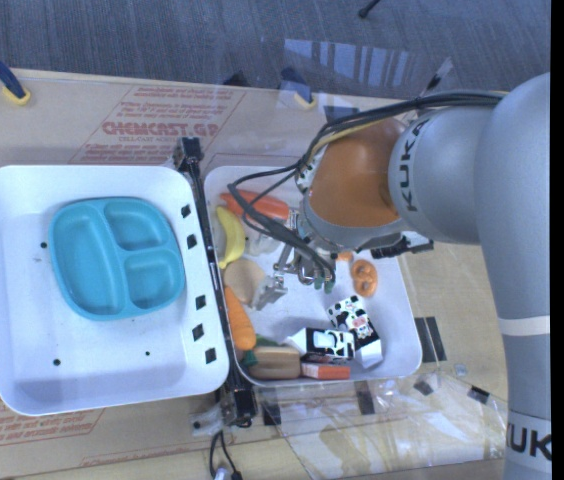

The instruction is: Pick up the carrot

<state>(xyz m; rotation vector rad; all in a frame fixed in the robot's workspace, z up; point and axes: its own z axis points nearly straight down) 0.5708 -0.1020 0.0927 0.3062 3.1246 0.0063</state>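
The carrot (238, 318) is orange with a green end and lies along the left wall of the right bin (399, 320), near its front. My gripper (293, 275) hangs over the middle of that bin, to the right of the carrot and a little farther back, apart from it. Its metal tip sits just right of a pale beige piece (246, 279). The grey arm with its orange band (354, 180) covers the back of the bin.
The right bin also holds a banana (229, 236), a red-orange piece (259, 206), a small orange item (364, 275), two cow-patterned pieces (350, 316), a wooden block (276, 361) and a red bar (324, 371). A blue divided plate (117, 256) lies in the left bin (22, 368).
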